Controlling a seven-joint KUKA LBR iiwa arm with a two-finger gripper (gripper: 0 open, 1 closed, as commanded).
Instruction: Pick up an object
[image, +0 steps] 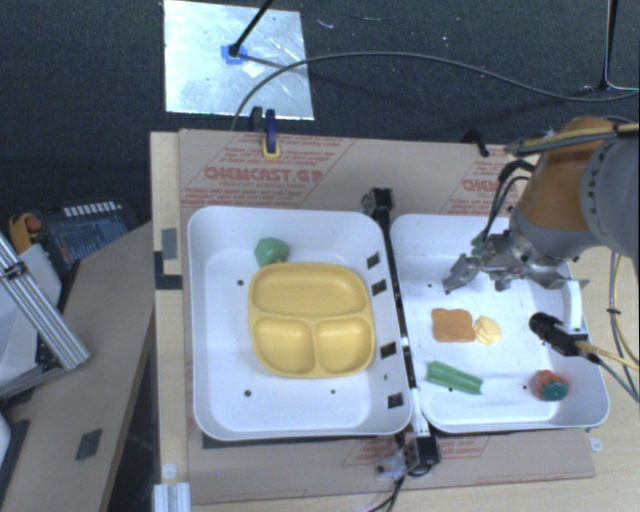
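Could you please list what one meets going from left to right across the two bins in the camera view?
Green lump → yellow divided tray → green bean pod → pale yellow piece → red-and-green toy.

The fingers (478, 270) hang over the right bin (420, 240). Toast (452, 325) and a bean (454, 377) lie just in front of them. The tray (308, 318) sits in the left bin (215, 330).

Yellow tray (308, 318) (left bin (215, 330)) — jaws (478, 272) over right bin (425, 245)

Two bins (215, 300), five small objects (453, 325)
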